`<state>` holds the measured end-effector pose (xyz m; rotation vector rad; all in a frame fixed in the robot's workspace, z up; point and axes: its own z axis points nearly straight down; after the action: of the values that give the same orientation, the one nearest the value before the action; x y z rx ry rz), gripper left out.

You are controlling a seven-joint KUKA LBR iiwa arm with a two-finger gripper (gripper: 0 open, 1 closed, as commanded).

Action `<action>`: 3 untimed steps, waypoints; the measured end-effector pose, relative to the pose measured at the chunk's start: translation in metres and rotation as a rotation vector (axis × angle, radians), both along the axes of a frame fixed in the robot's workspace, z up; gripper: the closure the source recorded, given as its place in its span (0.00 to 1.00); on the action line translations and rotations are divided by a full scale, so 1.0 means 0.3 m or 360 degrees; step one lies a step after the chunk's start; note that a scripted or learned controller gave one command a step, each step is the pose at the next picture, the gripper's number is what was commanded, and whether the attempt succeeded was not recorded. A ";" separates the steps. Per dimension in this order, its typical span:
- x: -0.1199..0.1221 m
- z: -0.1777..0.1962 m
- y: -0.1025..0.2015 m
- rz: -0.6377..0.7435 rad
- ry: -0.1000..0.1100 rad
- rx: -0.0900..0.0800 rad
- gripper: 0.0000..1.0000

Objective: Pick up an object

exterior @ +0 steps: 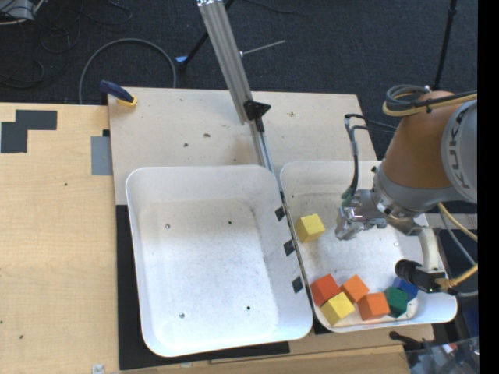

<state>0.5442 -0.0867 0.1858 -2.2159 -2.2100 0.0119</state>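
i have not picked anything up yet: my small metal gripper [352, 223] hangs over the right shallow white bin [331, 174], and i cannot tell if it is wide or narrow. the little yellow cube [310, 226] sits alone just beside it, near the wall between the bins. the other coloured blocks [360, 296] crowd the front corner, with bare floor around the gripper.

I find the left bin [204, 263] at frame centre offering open floor throughout. In the right bin [320, 179], a yellow cube [310, 227] stands alone near the divider. Blocks crowd the lower right: red cube [325, 288], orange cubes [365, 298], yellow block [337, 308], green and blue pieces [401, 296].
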 end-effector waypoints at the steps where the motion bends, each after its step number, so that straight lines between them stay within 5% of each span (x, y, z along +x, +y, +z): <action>1: 0.013 0.014 -0.006 -0.0004 -0.0018 -0.0004 0.00; 2: 0.012 0.046 -0.010 -0.0006 -0.0016 -0.0004 1.00; 3: 0.012 0.044 -0.011 -0.0010 -0.0016 -0.0004 0.00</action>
<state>0.5478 -0.0900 0.1991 -2.2293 -2.2090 0.0037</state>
